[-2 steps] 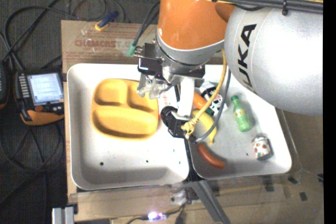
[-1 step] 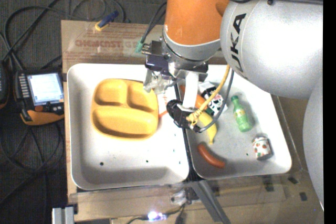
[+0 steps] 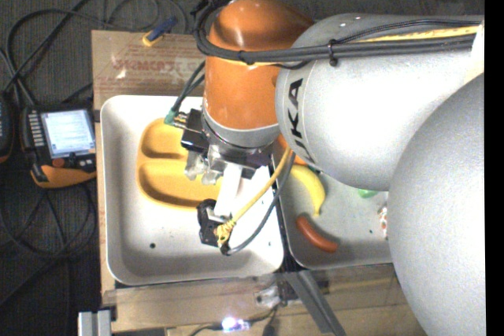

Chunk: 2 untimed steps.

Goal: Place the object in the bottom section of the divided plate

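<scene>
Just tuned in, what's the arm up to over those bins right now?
The KUKA arm reaches in from the right and hangs its gripper over the yellow divided plate in the left bin. Its wrist covers much of the plate, and I can't tell how the jaws stand or whether they carry anything. In the right bin lie a banana and a reddish sausage-shaped piece, plus something green mostly hidden by the arm.
</scene>
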### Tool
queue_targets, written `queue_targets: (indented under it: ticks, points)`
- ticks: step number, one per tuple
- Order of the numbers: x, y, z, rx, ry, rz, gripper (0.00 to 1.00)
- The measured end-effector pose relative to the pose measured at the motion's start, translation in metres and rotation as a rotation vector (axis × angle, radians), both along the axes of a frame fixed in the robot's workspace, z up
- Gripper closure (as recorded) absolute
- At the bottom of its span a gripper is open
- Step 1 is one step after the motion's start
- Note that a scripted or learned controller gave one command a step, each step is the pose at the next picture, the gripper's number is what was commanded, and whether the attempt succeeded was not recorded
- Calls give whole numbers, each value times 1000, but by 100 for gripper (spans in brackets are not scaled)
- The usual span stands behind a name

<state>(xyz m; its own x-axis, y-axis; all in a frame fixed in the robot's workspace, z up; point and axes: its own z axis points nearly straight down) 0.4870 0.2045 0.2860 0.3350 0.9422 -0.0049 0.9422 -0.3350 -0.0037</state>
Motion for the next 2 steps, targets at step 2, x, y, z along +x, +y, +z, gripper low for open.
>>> queue_targets:
  ticks: [2]
  points:
    - [86, -12, -56, -2, -1, 29, 100]
